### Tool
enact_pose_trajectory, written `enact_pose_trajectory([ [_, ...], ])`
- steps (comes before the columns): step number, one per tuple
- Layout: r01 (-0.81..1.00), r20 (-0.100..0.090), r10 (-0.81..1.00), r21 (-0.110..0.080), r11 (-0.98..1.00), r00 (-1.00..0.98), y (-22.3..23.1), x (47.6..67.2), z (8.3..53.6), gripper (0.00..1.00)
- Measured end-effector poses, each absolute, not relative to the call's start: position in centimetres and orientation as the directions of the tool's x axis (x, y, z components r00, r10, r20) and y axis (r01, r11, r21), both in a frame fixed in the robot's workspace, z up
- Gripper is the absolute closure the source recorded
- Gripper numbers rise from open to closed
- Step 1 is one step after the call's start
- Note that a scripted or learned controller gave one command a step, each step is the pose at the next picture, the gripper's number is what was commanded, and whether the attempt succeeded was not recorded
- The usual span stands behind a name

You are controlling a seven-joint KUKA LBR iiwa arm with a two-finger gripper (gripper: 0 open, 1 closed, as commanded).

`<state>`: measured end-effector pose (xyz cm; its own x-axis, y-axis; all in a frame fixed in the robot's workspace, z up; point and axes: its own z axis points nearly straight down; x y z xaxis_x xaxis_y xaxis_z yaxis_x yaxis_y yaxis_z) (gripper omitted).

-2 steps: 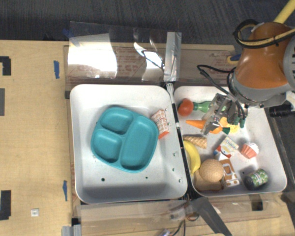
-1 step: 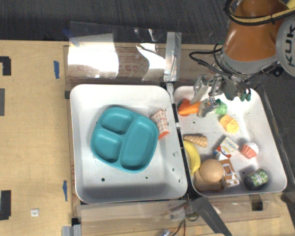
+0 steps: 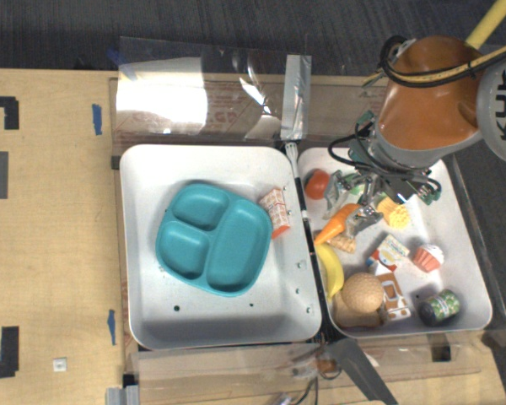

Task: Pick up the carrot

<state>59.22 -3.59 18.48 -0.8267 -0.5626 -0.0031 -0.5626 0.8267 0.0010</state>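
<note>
Here, one carrot [image 3: 337,222], one banana [image 3: 330,268], two bins [image 3: 135,175]

Bins: I count two white bins [image 3: 143,175] side by side on my surface.
Plates: one teal divided plate [image 3: 212,238].
Carrots: one carrot [image 3: 337,223].
Bananas: one banana [image 3: 331,268].
Tomatoes: one red tomato [image 3: 318,183].
Cans: two, one small can [image 3: 276,210] beside the plate, one green can [image 3: 440,305].
Round brown things: one brown ball [image 3: 360,297].
</note>
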Motion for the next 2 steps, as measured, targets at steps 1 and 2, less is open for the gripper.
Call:
enact_pose_trajectory([
  [1, -0.483, -0.005, -0.483, 0.001, 0.875, -0.875, 1.1, 57.5, 19.6, 1.00],
  [2, -0.767, -0.004, -0.767, -0.001, 0.641, -0.641, 3.1, 52.5, 18.5, 1.00],
])
